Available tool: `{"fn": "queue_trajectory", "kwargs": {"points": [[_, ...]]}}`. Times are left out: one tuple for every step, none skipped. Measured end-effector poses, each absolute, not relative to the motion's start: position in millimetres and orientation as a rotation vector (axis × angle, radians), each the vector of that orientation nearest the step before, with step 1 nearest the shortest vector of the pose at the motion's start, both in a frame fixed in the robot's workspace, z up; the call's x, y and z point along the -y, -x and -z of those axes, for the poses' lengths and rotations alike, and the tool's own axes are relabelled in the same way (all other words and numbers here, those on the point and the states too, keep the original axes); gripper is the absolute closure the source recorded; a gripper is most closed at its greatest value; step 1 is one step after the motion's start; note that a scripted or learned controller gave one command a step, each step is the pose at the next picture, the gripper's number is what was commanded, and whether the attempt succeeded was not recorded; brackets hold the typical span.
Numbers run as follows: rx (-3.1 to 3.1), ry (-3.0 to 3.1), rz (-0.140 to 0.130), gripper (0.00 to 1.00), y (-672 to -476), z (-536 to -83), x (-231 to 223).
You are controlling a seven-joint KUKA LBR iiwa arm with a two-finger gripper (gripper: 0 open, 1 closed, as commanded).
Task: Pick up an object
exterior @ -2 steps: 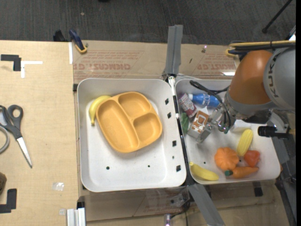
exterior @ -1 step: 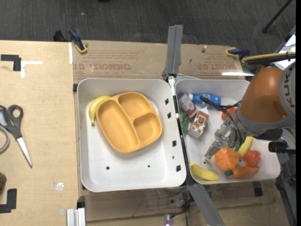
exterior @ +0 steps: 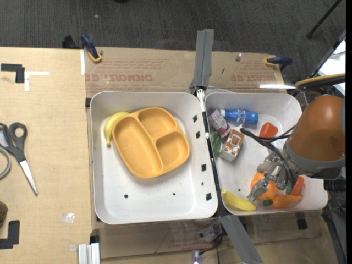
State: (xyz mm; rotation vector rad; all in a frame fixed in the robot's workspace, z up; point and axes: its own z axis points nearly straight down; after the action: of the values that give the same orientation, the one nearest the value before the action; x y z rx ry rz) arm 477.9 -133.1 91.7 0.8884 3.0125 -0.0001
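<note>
Two shallow white plastic bins sit side by side on the pale wooden tabletop (exterior: 44, 147), and the grey divider bar (exterior: 202, 59) between them serves as the landmark here.

Left of the bar, the left bin (exterior: 110, 202) holds a yellow-orange three-compartment plastic plate (exterior: 149, 142), with a yellow toy banana (exterior: 112, 126) tucked against the plate's edge on the side away from the bar. Farther from the bar, on the bare tabletop, lies a pair of grey-handled scissors (exterior: 19, 153).

Right of the bar, the right bin (exterior: 247, 100) is cluttered. Closest to the bar are a small dark-and-green packet (exterior: 215, 130) and a small tan and white box (exterior: 231, 146). Just beyond them lies a blue plastic bottle (exterior: 240, 116), and farther still a red toy pepper (exterior: 268, 130). A second yellow banana-shaped toy (exterior: 238, 202) lies at the bin's near edge.

The grey arm with its orange band (exterior: 322, 128) comes in from the far side of the bin. Its pincer (exterior: 269, 181) is down in the near corner, among a cluster of orange toy pieces (exterior: 265, 188) and an orange toy carrot (exterior: 286, 201) with a green tip. How wide the pincer stands, and whether it has anything in its grip, cannot be told amid the clutter.
</note>
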Motion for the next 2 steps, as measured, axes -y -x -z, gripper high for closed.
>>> {"fn": "queue_trajectory", "kwargs": {"points": [[-3.01,-0.888,-0.002,1.0,-479.4,-101,133],[-3.003,-0.915,0.0,1.0,-479.0,-228,7]]}}
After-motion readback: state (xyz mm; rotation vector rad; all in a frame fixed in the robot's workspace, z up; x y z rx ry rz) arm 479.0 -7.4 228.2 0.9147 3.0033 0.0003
